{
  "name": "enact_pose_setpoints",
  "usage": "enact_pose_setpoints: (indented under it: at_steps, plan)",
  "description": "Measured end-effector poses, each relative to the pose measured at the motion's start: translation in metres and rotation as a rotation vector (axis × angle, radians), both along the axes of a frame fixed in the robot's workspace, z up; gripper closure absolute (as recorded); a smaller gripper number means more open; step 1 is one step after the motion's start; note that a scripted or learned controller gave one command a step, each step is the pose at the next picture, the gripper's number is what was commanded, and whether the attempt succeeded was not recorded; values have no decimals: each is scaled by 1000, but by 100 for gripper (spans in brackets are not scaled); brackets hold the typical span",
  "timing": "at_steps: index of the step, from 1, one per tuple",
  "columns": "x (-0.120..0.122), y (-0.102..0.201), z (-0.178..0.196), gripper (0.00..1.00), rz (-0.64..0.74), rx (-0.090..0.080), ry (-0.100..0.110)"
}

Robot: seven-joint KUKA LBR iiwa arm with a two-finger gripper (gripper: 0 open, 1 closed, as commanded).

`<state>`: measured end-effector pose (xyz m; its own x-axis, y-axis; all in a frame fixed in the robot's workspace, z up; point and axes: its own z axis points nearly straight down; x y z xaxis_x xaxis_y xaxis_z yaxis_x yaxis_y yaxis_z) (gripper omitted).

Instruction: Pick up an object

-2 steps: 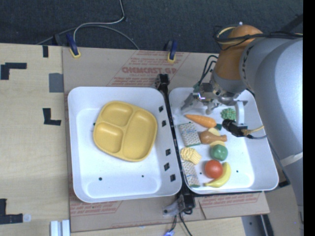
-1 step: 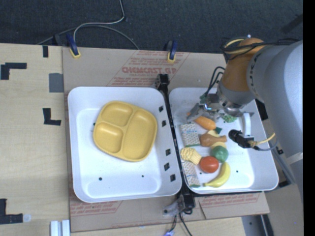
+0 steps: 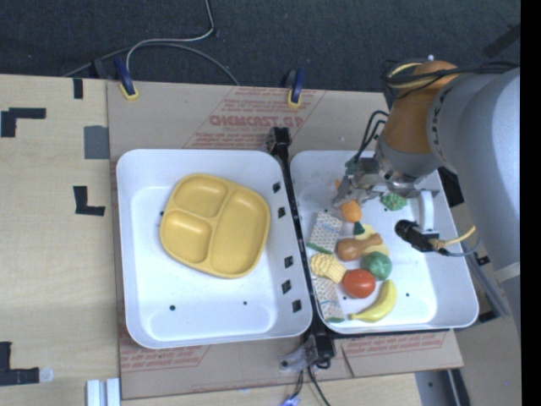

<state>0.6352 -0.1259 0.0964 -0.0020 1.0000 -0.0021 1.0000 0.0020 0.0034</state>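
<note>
Two shallow white bins sit side by side on a cardboard sheet on the bench. The left bin (image 3: 135,252) holds a yellow divided plate (image 3: 214,224), lying flat toward its far half. The right bin (image 3: 448,299) holds a cluster of toy foods along its left side: a cracker-like square (image 3: 325,232) by the dividing wall, a yellow corn piece (image 3: 327,267) just nearer, a brown drumstick (image 3: 358,245), a green round piece (image 3: 379,265) touching it, a red tomato (image 3: 358,283) and, nearest, a yellow banana (image 3: 378,304). An orange piece (image 3: 351,211) lies at the far end of the cluster, directly under the gripper (image 3: 362,191). A green broccoli-like piece (image 3: 393,200) lies just right of the gripper. The grey arm (image 3: 473,142), with its orange band (image 3: 414,117), reaches in from the right. Whether the gripper is parted or closed, or has hold of anything, cannot be told.
</note>
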Motion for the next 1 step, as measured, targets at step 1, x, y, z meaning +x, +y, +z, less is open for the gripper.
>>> enact_pose_setpoints:
  at_steps: [1]
  plan:
    - [-61,39,88,100,1,3,3]
